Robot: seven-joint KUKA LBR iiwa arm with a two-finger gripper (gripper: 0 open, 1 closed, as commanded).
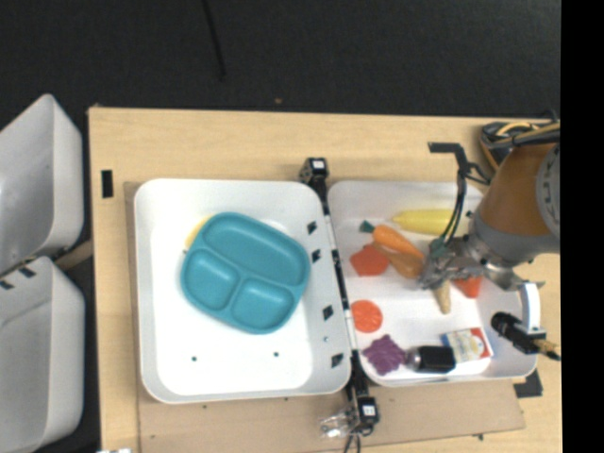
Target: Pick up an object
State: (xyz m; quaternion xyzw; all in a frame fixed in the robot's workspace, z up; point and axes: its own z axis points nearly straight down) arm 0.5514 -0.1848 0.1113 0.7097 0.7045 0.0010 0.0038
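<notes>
The right bin (415, 324) holds several toy items: a yellow corn-like piece (422, 220), an orange carrot (398, 246), a red piece (370, 261), an orange disc (366, 316), a purple cluster (385, 354), a black item (432, 358) and a small white box with a red and blue label (468, 344). My gripper (440, 274) hangs low over the middle of this bin, just right of the carrot's end. A tan stick-like piece (442, 296) pokes out beneath it. Whether anything sits between the gripper's tips is hidden by the wrist.
The left bin (170, 357) carries a teal divided plate (247, 272) with a yellow item peeking out at its upper left edge (193, 232). The arm (519, 210) enters from the right over the right bin's far corner. Cables (510, 132) lie at the bench's right rear.
</notes>
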